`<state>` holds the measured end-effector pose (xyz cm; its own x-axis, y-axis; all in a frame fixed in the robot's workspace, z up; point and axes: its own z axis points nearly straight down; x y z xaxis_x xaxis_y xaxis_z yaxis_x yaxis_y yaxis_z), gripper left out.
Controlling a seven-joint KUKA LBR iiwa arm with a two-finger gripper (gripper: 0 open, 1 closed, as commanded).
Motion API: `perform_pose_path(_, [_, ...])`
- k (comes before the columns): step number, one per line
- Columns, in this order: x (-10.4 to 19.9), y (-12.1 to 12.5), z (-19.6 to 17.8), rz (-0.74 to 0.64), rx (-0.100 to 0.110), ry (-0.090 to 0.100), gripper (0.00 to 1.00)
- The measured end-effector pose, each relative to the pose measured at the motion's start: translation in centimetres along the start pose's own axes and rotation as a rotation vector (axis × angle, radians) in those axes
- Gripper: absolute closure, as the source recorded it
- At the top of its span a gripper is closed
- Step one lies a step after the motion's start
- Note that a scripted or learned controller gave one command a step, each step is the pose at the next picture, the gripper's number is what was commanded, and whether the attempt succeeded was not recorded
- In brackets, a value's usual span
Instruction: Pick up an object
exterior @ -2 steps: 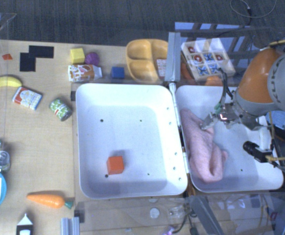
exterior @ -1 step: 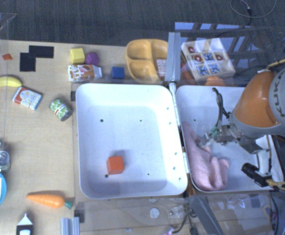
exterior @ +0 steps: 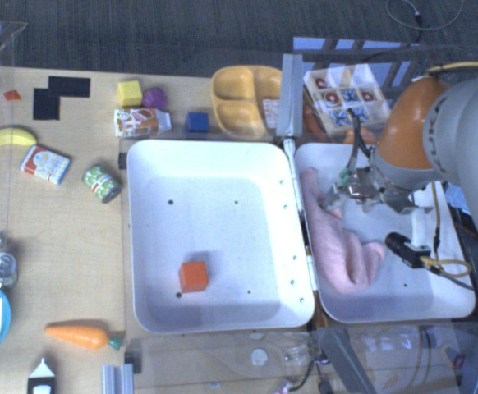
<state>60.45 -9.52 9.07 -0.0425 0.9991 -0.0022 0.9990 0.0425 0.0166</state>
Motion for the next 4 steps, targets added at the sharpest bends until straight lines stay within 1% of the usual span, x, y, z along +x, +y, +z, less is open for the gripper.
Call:
perform_pose_path(1, [-0.7, -5.2, -0.2, -0.194, -0.002, -0.001, 0.0])
perform_pose_path(2, [-1.1, 3.2, 0.1, -0.114, 0.002, 0.0, 0.0])
perform_pose_path(3, [0.1, -2.1, -0.1, -0.277, -0.002, -0.001, 0.0])
perform_pose_path(4, [-2.9, -9.0, -0.2, -0.285, -0.001, -0.003, 0.0])
